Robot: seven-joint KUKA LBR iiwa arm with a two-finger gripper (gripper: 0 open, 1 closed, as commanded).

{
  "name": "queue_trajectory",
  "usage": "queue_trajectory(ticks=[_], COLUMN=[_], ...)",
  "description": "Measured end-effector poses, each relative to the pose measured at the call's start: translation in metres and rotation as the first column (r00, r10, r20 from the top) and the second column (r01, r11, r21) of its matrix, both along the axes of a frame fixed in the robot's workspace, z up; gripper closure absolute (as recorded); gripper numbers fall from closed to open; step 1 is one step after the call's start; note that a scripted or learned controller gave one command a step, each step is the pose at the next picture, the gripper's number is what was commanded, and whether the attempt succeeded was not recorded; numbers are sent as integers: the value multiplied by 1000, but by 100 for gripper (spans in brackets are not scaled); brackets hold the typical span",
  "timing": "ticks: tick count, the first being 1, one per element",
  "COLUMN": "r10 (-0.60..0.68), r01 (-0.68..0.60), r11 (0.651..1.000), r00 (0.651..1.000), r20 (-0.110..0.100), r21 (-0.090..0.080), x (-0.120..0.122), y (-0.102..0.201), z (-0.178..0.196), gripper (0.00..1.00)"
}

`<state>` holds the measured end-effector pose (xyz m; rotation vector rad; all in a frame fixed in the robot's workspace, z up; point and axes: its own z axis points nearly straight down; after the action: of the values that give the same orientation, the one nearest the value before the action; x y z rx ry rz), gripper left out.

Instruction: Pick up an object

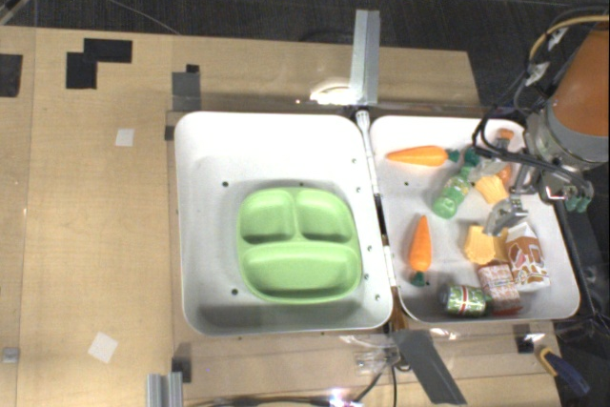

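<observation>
My gripper point(505, 216) hangs over the right bin point(562, 305), coming in from the right under the grey wrist with its orange band. It is just above and right of a yellow wedge point(481, 246) and below a small orange block point(492, 189). A green bottle point(454, 192) lies to its left. One carrot point(416, 155) lies along the bin's far side and a second carrot point(420, 243) stands nearer the divider. A brown packet point(526, 262), a red-and-white packet point(498, 285) and a green can point(464, 300) sit along the near edge. I see nothing held.
The left bin point(205, 157) holds a green divided plate point(298, 243) in its middle. A metal post point(366, 57) rises behind the divider between the bins. Wooden bench surface spreads to the left.
</observation>
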<state>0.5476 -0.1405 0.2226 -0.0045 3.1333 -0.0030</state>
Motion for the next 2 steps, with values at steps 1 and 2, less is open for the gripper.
queue_trajectory(ticks=[1,2], r10=[-86,-268], r01=[86,268], r11=[996,963], r00=[996,963], r20=[36,14], r21=[2,5], x=[6,-43], y=[6,54], z=[-111,-131], gripper=[0,0])
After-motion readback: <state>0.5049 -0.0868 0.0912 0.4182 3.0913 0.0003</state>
